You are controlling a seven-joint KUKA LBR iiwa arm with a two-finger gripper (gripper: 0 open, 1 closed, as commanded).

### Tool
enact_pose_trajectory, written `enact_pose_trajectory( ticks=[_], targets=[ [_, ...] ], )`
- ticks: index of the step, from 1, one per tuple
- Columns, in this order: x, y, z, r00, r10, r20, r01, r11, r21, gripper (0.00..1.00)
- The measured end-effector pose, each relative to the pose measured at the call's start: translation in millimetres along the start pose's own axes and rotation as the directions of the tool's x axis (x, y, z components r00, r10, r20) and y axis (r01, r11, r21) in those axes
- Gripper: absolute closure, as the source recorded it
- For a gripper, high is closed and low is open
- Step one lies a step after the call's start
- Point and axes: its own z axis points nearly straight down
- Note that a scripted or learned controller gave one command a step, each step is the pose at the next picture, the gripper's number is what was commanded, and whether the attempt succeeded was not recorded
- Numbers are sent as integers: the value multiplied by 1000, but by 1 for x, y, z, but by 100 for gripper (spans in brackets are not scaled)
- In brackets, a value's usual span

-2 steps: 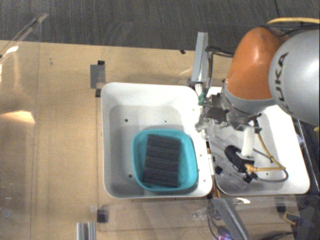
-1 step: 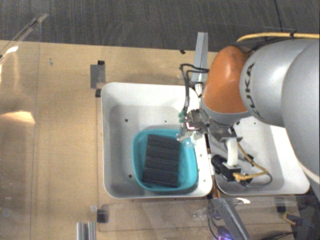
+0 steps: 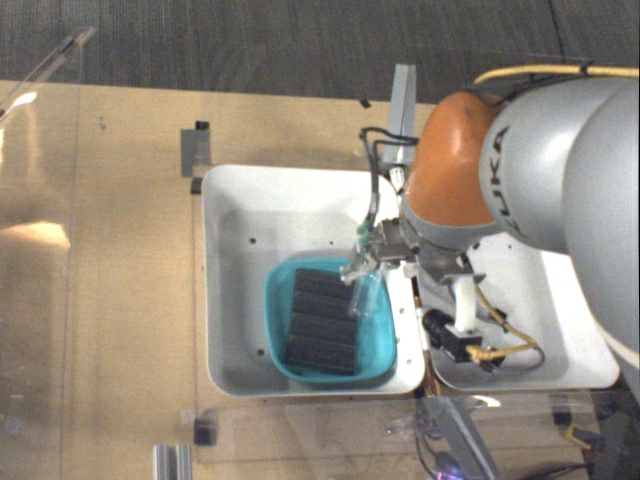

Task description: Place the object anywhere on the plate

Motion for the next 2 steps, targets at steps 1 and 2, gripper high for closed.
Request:
enact_pose_trajectory(
  ticks=[1,2],
  targets=[
    [-49,-31,-86,998,63,1,-63,998,-5,0],
    [-116,-51,-235,998,-66,4,66,998,-10,0]
  ],
)
